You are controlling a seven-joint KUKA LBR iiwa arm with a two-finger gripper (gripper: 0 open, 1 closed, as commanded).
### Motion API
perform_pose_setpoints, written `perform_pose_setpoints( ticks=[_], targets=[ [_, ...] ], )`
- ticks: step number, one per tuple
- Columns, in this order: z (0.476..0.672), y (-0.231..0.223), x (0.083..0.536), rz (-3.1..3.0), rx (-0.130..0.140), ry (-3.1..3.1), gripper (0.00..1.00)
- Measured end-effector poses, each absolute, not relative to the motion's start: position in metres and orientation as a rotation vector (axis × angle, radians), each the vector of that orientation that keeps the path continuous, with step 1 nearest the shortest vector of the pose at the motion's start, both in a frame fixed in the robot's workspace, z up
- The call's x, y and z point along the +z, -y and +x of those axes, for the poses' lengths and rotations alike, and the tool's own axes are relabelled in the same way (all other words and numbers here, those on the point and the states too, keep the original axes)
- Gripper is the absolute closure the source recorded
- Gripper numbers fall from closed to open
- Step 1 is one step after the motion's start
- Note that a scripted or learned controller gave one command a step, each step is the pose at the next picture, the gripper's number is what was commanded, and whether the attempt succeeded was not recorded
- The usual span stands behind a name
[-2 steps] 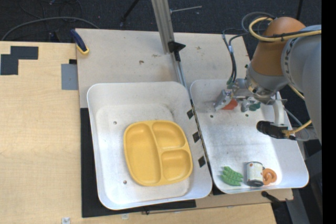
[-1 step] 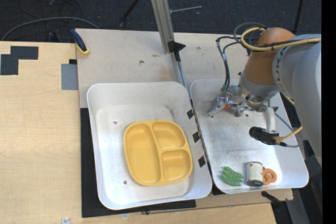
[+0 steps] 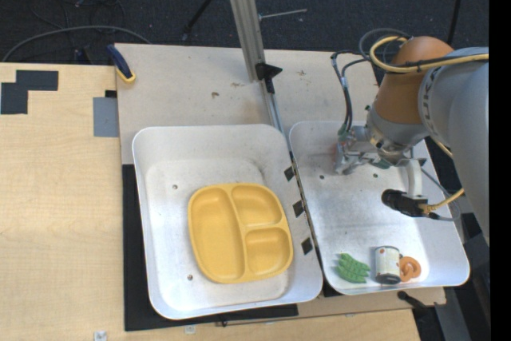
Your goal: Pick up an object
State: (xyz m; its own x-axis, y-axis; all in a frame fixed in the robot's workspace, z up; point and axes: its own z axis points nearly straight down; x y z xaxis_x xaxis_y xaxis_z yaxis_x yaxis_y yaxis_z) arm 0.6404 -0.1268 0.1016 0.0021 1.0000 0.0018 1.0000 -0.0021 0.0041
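My gripper (image 3: 349, 162) hangs over the far part of the right bin (image 3: 351, 212), near its left wall, and I see nothing between its jaws. At that bin's front edge lie a green leafy toy (image 3: 351, 268), a small grey-and-white can (image 3: 387, 263) on its side, and an orange ring-shaped piece (image 3: 410, 268) touching the can. All three are well in front of the gripper. A yellow divided plate (image 3: 239, 231) lies in the middle of the left bin (image 3: 160, 172).
An upright aluminium post (image 3: 246, 20) stands behind the bins, with a rod running down between them. A blue-and-yellow tool (image 3: 121, 64) lies on the bench at the back left. The grey arm (image 3: 455, 108) fills the right side.
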Motion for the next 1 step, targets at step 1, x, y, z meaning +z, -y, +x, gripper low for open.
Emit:
perform_pose_setpoints(
  ticks=[1],
  targets=[
    [0.6357,0.1352,0.1564,2.221,0.001,-2.218,1.0]
  ],
)
